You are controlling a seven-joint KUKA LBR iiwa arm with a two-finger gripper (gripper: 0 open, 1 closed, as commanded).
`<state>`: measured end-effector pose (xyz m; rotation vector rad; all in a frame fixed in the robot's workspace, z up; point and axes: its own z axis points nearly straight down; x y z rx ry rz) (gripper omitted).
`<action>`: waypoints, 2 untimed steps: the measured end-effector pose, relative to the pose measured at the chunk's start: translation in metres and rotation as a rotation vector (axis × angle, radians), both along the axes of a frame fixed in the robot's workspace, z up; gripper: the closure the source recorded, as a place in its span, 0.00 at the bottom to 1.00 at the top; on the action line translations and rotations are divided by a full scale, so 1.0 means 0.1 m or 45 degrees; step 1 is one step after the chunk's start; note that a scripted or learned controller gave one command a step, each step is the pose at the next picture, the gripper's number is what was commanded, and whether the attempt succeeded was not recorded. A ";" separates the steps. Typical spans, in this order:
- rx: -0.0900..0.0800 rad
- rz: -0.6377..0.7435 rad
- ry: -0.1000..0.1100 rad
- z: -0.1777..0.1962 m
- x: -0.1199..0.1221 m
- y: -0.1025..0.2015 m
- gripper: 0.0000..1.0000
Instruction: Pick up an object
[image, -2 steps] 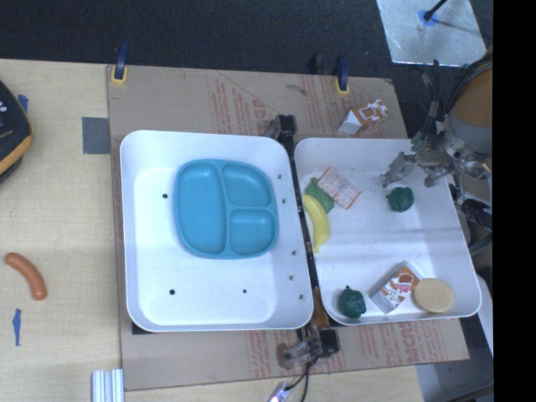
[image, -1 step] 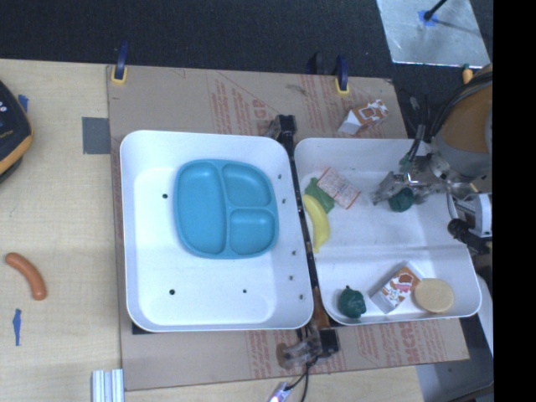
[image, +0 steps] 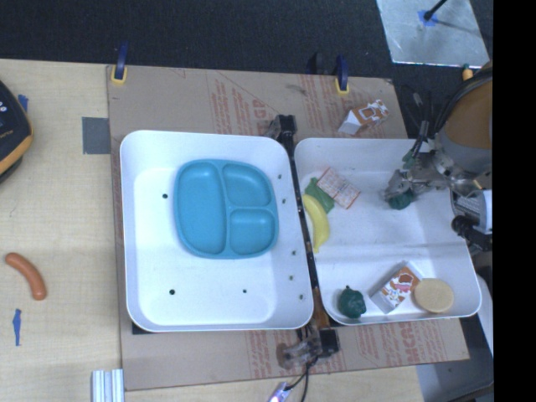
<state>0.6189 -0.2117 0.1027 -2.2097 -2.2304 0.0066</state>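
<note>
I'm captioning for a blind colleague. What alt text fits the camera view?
The gripper sits low over a dark green object in the right bin, which also holds a banana, packets and a round biscuit. The left bin holds a blue divided plate.

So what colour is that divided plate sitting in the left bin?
Light blue: the divided plate shows best in the overhead camera view, against the white left bin.

One fixed overhead view, slanting down on both white bins [image: 134, 224].
</note>
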 end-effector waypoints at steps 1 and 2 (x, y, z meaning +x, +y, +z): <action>0.003 -0.007 -0.003 -0.01 0.37 0.07 1.00; 0.003 -0.003 -0.002 0.29 0.38 0.84 1.00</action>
